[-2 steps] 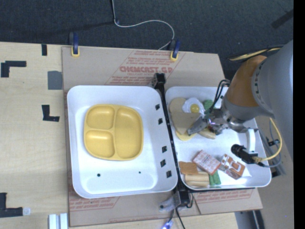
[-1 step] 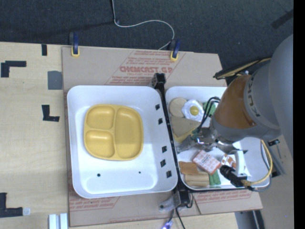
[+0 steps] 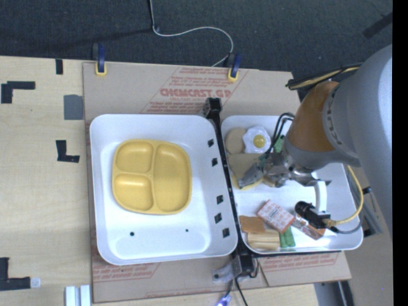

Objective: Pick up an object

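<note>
Grey arm's gripper hovers over tan food pieces; finger state unclear; descend squarely over one piece.

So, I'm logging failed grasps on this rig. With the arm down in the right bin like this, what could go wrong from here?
1. The end effector sits low among crowded items by the fried egg toy, so it might close on nothing or nudge things aside.
2. The small packet and bread-like pieces lie touching, so two could lift together.
3. The right bin is cluttered near the divider; a sweep might hit it.
</note>
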Motion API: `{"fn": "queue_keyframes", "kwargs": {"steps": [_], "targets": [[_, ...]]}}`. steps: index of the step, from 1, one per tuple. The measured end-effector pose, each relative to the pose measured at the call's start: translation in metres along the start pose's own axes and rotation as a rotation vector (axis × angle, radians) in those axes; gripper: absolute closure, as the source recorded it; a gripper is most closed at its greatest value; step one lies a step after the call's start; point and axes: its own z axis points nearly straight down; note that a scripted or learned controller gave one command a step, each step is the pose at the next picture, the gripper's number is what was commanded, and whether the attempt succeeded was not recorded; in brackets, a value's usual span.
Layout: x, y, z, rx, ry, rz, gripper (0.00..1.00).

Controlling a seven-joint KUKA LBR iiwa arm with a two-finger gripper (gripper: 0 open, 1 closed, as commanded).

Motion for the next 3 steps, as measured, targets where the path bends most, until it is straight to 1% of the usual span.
{"fn": "queue_keyframes", "kwargs": {"steps": [1, 2, 3], "targets": [[0.011, 0.071, 0.001, 0.006, 0.0, -0.001, 0.0], [0.004, 0.094, 0.006, 0.051, 0.008, 0.007, 0.0], [0.006, 0.103, -0.008, 0.003, -0.004, -0.003, 1.0]]}}
